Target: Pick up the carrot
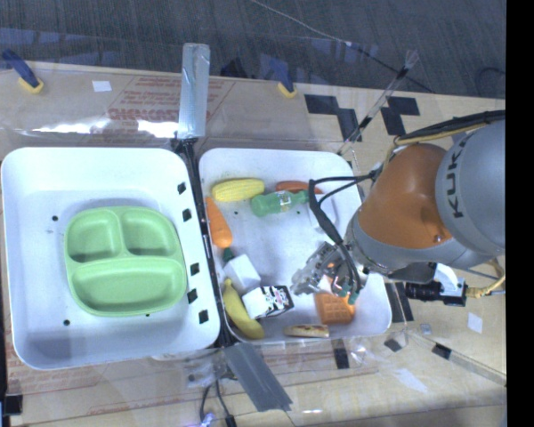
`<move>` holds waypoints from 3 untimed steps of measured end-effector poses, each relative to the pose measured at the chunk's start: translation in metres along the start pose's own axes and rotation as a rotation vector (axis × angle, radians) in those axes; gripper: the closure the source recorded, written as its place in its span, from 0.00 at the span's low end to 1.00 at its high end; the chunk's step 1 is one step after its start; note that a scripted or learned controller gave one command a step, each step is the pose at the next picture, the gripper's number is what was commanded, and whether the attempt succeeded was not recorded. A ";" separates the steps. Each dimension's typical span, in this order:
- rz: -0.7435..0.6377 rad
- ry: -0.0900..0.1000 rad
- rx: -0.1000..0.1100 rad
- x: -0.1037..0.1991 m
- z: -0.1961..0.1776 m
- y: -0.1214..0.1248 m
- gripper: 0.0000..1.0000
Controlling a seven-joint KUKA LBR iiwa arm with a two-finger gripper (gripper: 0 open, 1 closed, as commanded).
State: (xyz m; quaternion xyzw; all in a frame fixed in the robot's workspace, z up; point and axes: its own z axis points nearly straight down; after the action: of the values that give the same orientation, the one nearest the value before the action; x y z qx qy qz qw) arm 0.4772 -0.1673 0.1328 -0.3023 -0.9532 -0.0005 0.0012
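Arm [427, 207] reaches into right bin [276, 163]; end effector [320, 274] grip state unclear, carrot [219, 225] apart.

The arm reached in from the right, its gripper [316, 272] low over the right bin [276, 160]. The carrot [219, 224] lay by that bin's left wall, well apart from the gripper. Corn [238, 189] and a green bottle [279, 204] lay at the far side, a banana [238, 311] near. A green tray [122, 261] sat in the left bin [27, 194].
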 end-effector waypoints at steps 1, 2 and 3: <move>0.096 -0.004 -0.001 0.018 0.041 0.038 1.00; 0.099 -0.013 -0.003 0.015 0.038 0.038 0.00; 0.091 -0.009 -0.003 0.016 0.030 0.039 1.00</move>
State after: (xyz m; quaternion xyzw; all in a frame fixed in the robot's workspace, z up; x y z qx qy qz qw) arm 0.4867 -0.1258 0.1032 -0.3451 -0.9385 -0.0004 -0.0033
